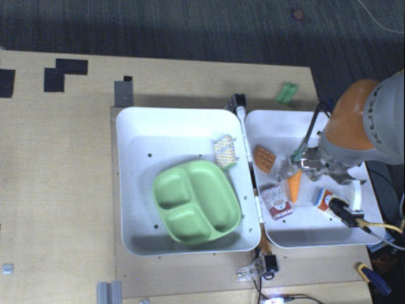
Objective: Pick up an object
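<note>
Orange carrot (295, 186) lies just beside the tool (299, 166).

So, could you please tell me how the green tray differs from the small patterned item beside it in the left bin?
The green tray is far larger than the patterned item. The tray is plain green with three compartments; the patterned item is pale and speckled. The tray lies in the middle of the left bin; the patterned item sits at the tray's far right corner, near the wall between the bins. Both lie in the left bin.
</note>
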Controlling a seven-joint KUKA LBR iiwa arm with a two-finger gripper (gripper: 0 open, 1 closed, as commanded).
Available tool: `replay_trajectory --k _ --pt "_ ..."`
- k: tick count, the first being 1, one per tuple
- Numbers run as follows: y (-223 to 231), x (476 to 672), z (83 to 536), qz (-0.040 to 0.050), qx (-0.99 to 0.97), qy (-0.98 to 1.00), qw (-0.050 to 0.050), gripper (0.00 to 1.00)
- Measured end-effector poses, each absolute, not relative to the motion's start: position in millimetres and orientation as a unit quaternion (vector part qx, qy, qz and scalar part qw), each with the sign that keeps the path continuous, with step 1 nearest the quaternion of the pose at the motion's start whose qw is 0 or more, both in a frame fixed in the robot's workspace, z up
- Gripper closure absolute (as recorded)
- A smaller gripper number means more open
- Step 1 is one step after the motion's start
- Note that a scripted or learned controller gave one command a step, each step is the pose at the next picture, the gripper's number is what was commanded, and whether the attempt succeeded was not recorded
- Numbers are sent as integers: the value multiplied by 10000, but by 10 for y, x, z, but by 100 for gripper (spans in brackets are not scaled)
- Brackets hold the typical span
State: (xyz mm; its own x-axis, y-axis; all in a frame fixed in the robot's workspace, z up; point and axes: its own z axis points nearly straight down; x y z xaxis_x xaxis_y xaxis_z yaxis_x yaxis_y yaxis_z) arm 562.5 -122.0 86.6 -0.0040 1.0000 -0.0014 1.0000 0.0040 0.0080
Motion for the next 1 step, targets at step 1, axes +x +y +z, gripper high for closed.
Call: replay_trajectory --k 1 --pt "-1217 5644 984 43 7054 7087 57 100"
